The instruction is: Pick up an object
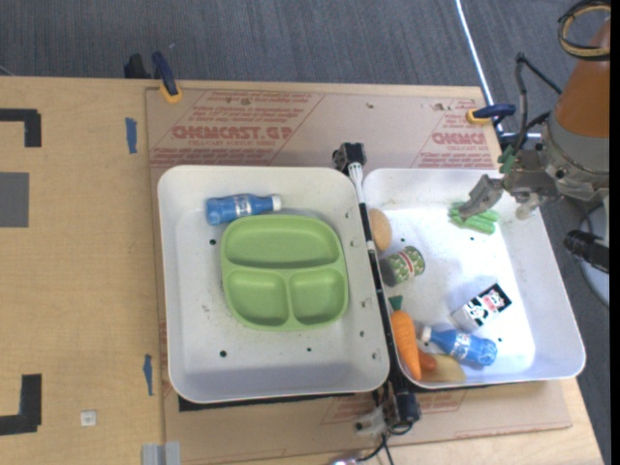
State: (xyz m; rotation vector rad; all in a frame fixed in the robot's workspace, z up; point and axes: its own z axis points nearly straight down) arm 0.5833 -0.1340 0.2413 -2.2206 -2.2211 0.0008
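Gripper hangs over the right bin's far corner, fingers spread, nothing between them. Target as I read it: the green toy lying just beside the near fingertip, close to the back wall. I'd centre over it and descend straight, closing across its narrow side. Wall crowds the far side; open floor lies toward the can and the black-and-white box. Carrot and blue bottle sit well clear.
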